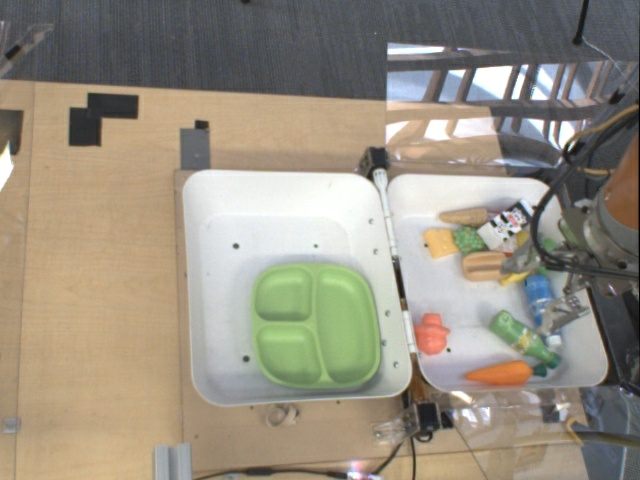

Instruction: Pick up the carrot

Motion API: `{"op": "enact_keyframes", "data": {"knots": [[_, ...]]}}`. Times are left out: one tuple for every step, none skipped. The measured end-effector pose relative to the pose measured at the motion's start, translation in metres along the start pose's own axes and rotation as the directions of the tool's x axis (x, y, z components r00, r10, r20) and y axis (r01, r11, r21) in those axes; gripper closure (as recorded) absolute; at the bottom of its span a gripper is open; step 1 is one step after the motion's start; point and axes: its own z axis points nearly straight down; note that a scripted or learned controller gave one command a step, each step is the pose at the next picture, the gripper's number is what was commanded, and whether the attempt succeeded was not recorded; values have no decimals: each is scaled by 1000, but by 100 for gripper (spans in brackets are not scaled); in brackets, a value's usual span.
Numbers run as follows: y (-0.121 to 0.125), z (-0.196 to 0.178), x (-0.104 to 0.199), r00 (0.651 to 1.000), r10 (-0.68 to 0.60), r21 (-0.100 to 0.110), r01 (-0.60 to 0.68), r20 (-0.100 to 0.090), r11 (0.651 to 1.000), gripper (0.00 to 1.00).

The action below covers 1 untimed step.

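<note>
Two shallow white bins sit side by side on a wooden bench [90,298]. The left bin [215,208] holds a green divided plate [317,324] with three compartments, lying toward its near side. The right bin [410,208] holds a scatter of toy items. The carrot [498,373], orange with a green end at its right, lies flat along the near edge of this bin, just nearer than a green bottle [522,333] that rests at a slant. A red-orange toy [431,334] stands at the near left of the bin, close to the wall shared with the left bin. Farther back lie a yellow block [439,243], a green leafy piece [467,239], a tan wedge [483,266], a tan stick [462,216] and a black-and-white toy [505,226]. A blue item [538,290] sits just beside the gripper. The arm enters from the right, with black cables looping over it. The gripper [548,283] hangs over the right part of the right bin, farther back than the carrot and apart from it; whether its pincer is released or clenched cannot be told from this view.
</note>
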Motion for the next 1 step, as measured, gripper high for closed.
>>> {"op": "enact_keyframes", "data": {"knots": [[38, 10, -18, 990, -138, -4, 138, 0, 990, 0]]}}
